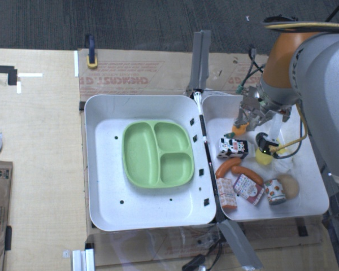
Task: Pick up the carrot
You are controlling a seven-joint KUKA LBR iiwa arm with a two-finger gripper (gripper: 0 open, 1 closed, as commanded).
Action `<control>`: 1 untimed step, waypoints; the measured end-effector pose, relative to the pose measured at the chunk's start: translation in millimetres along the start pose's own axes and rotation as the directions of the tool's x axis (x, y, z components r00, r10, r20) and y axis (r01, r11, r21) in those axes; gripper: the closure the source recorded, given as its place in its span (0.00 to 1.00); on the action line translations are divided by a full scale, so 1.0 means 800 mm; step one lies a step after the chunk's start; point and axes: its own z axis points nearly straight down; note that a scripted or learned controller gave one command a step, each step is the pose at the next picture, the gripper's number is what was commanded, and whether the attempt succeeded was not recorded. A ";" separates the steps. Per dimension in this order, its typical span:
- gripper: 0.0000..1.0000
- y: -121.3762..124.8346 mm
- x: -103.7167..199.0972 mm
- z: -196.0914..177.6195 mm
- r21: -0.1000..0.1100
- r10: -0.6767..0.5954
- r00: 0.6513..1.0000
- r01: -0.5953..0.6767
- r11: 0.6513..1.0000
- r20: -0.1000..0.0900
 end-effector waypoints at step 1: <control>1.00 -0.018 0.030 -0.102 -0.006 0.243 0.970 -0.243 0.970 -0.003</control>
